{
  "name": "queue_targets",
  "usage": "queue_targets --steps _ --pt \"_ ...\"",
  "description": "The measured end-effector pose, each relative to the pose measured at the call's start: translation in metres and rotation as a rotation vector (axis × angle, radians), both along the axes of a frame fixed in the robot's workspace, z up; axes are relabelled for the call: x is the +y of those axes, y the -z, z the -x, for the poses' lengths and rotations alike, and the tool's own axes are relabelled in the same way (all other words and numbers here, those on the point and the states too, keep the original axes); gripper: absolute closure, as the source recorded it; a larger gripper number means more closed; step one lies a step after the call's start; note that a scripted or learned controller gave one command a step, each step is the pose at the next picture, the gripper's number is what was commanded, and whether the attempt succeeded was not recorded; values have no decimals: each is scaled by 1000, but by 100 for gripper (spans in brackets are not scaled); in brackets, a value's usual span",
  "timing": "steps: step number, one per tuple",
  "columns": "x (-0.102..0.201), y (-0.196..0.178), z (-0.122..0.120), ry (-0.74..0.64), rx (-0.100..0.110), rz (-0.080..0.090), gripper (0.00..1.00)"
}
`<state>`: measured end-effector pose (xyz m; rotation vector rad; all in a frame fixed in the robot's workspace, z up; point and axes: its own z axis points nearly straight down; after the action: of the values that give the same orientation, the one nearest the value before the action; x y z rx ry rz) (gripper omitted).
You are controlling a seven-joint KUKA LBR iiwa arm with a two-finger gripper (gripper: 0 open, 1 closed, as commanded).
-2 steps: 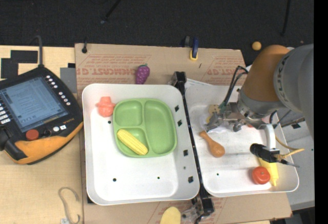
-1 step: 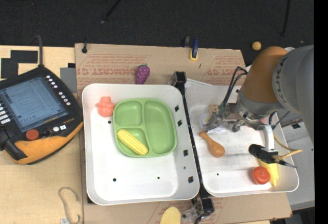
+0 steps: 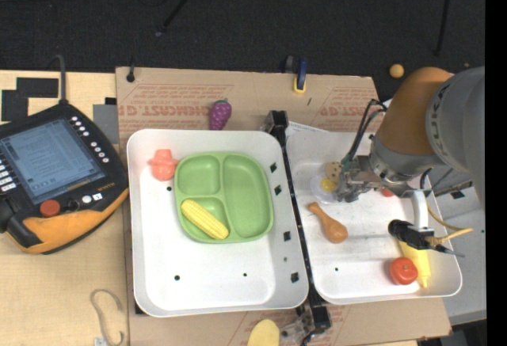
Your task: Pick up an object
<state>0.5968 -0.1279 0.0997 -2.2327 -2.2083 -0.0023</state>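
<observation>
Dark floor [image 3: 238, 4] strewn with cables lies behind the cardboard-covered bench [image 3: 238, 95].

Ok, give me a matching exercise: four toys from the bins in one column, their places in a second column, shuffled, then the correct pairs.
Things:
1. corn cob
2. pink toy
3. drumstick
4. tomato

Places:
A. right bin, near its front right corner
B. left bin, beside the green tray's upper left edge
C. in the green tray's lower left compartment
D. right bin, near its middle

Pairs: 1-C, 2-B, 3-D, 4-A
</observation>
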Motion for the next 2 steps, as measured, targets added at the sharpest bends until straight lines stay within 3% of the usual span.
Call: queue_targets --steps 2 --pt "-3 -125 1 -9 -2 2 100"
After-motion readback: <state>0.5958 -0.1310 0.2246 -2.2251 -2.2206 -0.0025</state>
